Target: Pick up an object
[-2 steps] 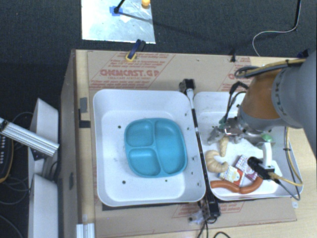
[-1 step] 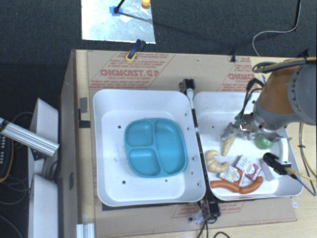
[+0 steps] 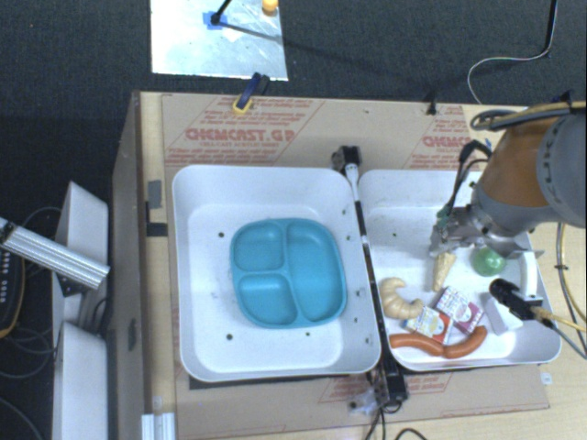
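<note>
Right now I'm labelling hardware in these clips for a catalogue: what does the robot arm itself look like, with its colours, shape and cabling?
The thick, rounded grey arm wears a broad orange band above the wrist. Thin dark and yellowish cables loop along its upper side. It narrows to a small grey metal two-finger gripper, its details too small to make out. No markings are legible.

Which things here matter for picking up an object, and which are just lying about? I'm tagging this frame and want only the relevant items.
For the job:
gripper, low in the right bin
pale stick just under it
green ball
croissant
sausage
small packets

Lying about:
blue divided tray in the left bin
cardboard sheet
</note>
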